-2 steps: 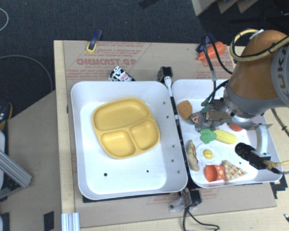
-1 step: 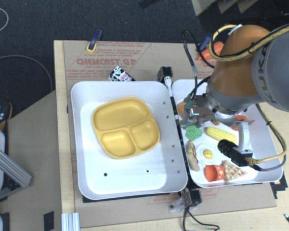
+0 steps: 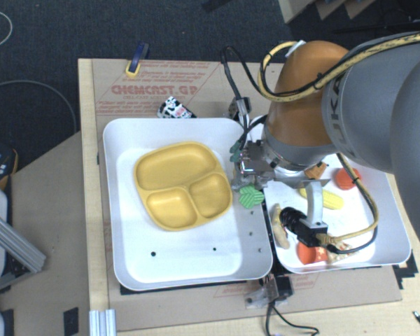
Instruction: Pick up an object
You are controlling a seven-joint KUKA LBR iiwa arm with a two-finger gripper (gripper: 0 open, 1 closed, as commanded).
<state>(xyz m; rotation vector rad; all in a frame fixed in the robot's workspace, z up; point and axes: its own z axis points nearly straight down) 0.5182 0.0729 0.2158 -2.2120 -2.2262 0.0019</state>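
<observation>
So far nothing looks lifted: the yellow divided tray lies in the left bin, a green ridged piece rests on the rim between bins, and the pincer hovers just above it, its state impossible to tell.

Dark carpet floor (cables trailing) surrounds the wooden bench.
</observation>
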